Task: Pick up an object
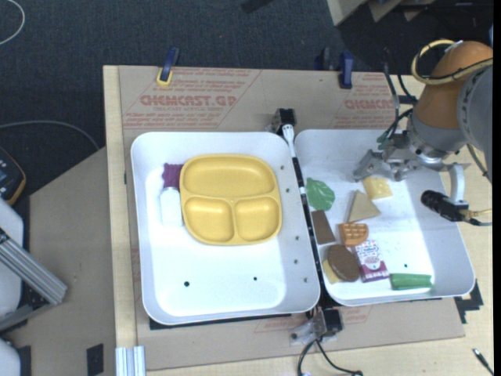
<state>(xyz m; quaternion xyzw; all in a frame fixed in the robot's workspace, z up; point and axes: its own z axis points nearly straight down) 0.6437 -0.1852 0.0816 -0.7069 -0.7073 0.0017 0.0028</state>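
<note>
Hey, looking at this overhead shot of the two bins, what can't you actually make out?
- Hand: its fingers blur against the right bin, so open or shut is unclear.
- Yellow block: the hand hangs just above it; contact can't be judged.
- Purple item and white item: the yellow tray partly covers them.
- Red packet: print too small to read.

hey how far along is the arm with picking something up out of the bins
Nothing looks picked up yet. The gripper hangs over the right bin, near a pale yellow block, with nothing seen between its fingers. The toy foods lie in that bin, and the yellow tray sits in the left bin. Grasping and lifting remain.
</note>
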